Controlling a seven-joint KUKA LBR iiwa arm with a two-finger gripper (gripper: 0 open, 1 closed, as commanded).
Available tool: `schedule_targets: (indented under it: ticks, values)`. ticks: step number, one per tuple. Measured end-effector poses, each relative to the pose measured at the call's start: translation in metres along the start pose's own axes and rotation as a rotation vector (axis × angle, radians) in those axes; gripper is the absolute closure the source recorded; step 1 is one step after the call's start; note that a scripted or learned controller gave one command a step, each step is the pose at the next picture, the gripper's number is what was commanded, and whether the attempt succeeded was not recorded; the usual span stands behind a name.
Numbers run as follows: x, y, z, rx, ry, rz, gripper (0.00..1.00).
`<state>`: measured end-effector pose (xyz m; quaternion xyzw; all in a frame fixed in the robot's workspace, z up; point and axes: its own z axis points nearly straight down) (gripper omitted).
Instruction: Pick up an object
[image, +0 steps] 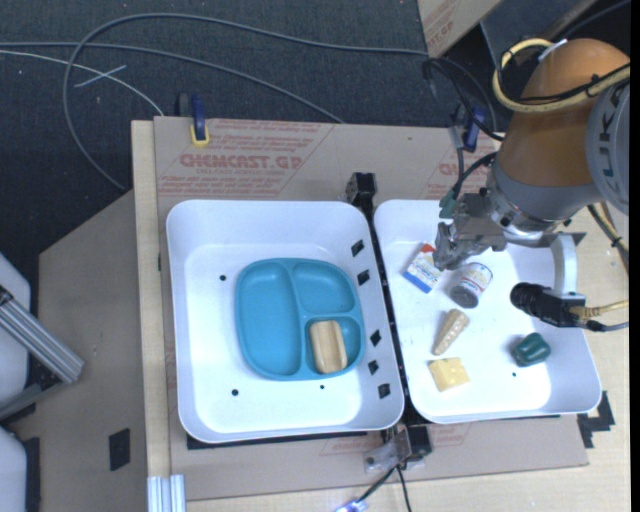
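Camera view: cardboard-topped bench (300, 140), dark carpet (250, 60).

2 white bins (200, 300), 1 blue plate (285, 310), 1 bread pc (328, 346), 1 can (470, 284), 1 cone (450, 330), 1 cheese pc (449, 374), 1 green obj (531, 349)

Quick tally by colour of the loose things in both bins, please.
Blue: 2, divided plate, small carton
Tan or yellow: 3, block on plate, cone, cheese wedge
Green: 1, lump
Grey: 1, can
Total: 7

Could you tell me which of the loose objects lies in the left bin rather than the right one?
The tan bread-like piece, resting in the blue divided plate; the others lie in the right bin.
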<state>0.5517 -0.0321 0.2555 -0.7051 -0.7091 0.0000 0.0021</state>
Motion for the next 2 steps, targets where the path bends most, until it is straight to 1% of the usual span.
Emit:
schedule_targets:
  ticks: [1,2]
  values:
    - [0.053,0.017,0.020,0.000,0.000,0.000,1.00]
    - [0.109,0.027,0.020,-0.004,0.000,-0.001,1.00]
